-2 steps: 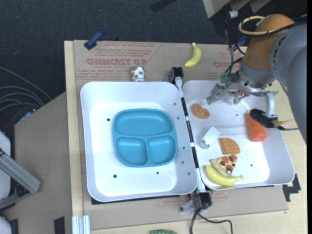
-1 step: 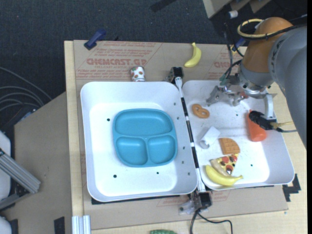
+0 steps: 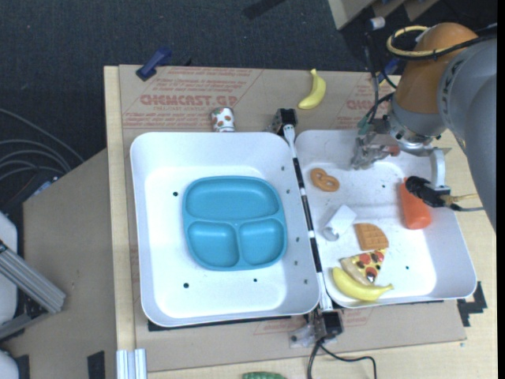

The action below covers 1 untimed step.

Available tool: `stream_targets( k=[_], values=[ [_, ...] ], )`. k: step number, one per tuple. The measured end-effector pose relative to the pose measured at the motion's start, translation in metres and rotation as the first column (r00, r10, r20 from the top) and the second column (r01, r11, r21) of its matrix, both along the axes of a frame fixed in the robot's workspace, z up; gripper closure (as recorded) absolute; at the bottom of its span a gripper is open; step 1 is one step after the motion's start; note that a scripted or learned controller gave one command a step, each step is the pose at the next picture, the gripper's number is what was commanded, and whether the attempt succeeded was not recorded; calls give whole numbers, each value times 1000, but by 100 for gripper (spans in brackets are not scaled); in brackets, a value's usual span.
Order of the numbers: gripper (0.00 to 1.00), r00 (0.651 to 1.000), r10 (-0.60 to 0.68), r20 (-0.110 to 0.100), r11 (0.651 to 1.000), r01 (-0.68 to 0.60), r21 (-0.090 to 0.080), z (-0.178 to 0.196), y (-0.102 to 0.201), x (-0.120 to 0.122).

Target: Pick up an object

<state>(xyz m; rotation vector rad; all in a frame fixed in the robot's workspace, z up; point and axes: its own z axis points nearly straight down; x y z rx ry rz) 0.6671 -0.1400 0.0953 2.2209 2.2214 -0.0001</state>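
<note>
My fingers (image 3: 364, 155) sit low at the right bin's (image 3: 450, 279) far edge; can't tell their state. Pretzel (image 3: 323, 181) just left-below them, carrot (image 3: 415, 207) right-below, toast (image 3: 370, 235), pizza slice (image 3: 368, 265), banana (image 3: 359, 285) further down.

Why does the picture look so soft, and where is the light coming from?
Camera view: the whole frame is slightly soft and grainy, so the print on the bench reads fuzzily; lighting is even and diffuse, with only faint shadows under the blue tray and the banana; the arm at the right looms large and blurred; no strong glare on the white bins.
</note>
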Motion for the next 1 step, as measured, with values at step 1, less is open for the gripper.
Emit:
stream_targets(
  k=[1],
  values=[
    [0,1000,0,0,1000,0,0,0,0,0]
  ],
)
